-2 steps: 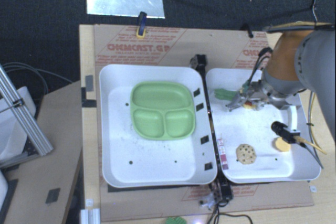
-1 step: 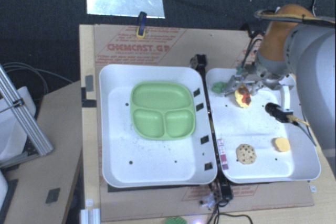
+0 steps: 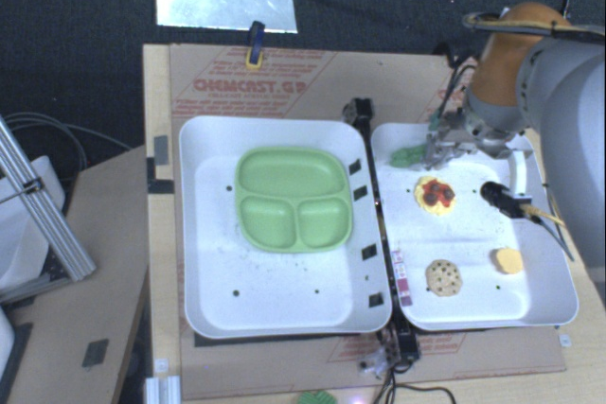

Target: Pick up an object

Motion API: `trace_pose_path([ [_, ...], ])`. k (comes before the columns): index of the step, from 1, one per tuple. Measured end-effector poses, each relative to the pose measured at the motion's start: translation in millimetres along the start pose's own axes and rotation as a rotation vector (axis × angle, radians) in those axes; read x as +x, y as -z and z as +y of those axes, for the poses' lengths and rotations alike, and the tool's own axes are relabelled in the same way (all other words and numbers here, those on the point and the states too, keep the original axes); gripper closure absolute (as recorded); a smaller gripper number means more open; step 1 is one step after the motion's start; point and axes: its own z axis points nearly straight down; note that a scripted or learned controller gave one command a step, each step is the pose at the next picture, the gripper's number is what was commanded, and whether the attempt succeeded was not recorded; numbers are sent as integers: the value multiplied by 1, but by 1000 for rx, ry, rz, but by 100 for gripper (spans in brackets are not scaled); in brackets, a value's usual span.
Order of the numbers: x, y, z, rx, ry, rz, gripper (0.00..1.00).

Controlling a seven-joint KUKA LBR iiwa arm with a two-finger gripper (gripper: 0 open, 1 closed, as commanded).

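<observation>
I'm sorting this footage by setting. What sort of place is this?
Probably a robotics lab bench, not a kitchen: a robot arm reaches over a white bin of toy-looking food such as a cookie, and aluminium framing stands alongside.

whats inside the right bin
In the right bin: a green item partly covered by the end effector, a pizza, a cookie, a yellow block. The arm hides the bin's far right part.

Gripper over bin. Green item just beside gripper; toy pizza near; cookie farther off.
</observation>
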Motion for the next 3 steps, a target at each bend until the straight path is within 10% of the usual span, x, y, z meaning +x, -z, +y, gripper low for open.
trace_pose_path([
  [1,-1,-1,-1,3,1,-3,0],
  [2,-21,60,-53,-5,-9,0,0],
  [3,-19,-14,-48,-6,-8,2,0],
])
